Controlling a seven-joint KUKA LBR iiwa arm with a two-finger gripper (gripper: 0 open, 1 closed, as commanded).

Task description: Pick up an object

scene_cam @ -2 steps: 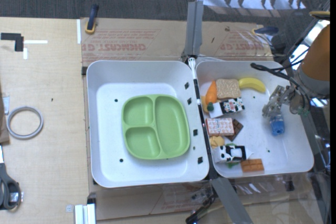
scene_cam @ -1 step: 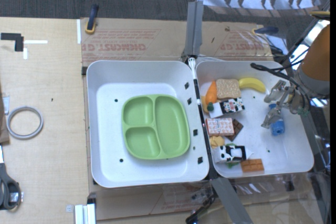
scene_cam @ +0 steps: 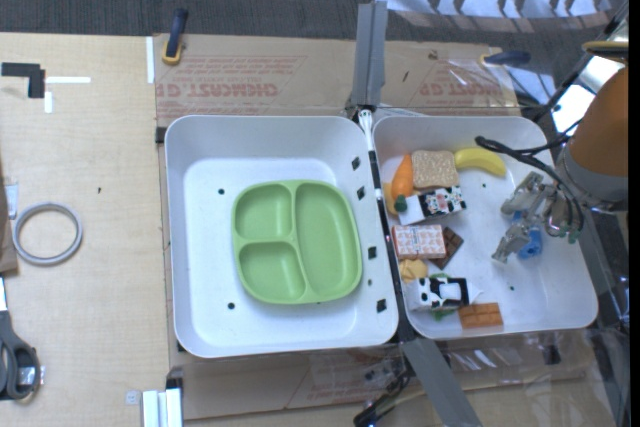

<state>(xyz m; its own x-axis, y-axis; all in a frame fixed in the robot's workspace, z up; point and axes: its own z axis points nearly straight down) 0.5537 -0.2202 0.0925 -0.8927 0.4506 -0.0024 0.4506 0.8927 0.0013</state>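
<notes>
The right bin (scene_cam: 548,300) holds several small toy items along its left side: a yellow banana (scene_cam: 481,161), a slice of bread (scene_cam: 434,168), an orange carrot (scene_cam: 402,177), a pink wafer block (scene_cam: 418,241), two black-and-white cow figures (scene_cam: 443,292), and an orange cracker (scene_cam: 481,316). My gripper (scene_cam: 512,247) hangs low over the right half of this bin, fingers pointing down and left, spread apart with nothing between them. A small blue piece (scene_cam: 531,244) sits right beside the fingers.
The left bin (scene_cam: 200,295) holds a green divided plate (scene_cam: 297,241). A roll of tape (scene_cam: 44,233) lies on the bench at the far left, scissors (scene_cam: 16,367) below it. A metal divider post (scene_cam: 369,55) rises between the bins.
</notes>
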